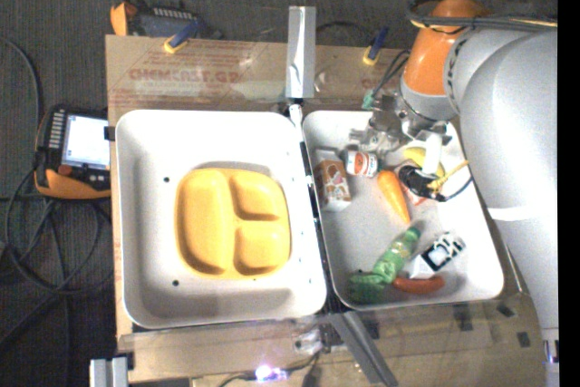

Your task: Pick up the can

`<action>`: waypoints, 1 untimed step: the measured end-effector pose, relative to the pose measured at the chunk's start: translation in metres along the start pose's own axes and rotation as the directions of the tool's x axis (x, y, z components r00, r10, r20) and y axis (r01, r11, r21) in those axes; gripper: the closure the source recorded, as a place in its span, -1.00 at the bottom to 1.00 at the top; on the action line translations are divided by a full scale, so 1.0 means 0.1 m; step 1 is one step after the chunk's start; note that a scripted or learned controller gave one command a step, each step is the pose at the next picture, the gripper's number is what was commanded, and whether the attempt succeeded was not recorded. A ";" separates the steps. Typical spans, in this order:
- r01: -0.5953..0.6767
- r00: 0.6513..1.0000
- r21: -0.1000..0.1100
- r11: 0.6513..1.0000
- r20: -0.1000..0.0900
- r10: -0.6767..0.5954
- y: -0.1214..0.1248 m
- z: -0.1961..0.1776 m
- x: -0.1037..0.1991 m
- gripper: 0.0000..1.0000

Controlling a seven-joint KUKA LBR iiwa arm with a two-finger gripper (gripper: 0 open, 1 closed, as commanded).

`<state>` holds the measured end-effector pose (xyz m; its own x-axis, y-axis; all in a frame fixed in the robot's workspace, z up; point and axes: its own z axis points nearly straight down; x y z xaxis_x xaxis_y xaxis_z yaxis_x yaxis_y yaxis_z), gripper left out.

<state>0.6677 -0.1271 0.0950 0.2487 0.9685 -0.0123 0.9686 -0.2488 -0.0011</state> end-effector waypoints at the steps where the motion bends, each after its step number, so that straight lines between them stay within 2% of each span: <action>1: 0.000 1.000 0.000 1.000 0.001 0.000 0.00 0.00 0.00 -1.00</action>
<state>0.6675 -0.1271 0.0949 0.2486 0.9685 -0.0135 0.9686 -0.2486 -0.0015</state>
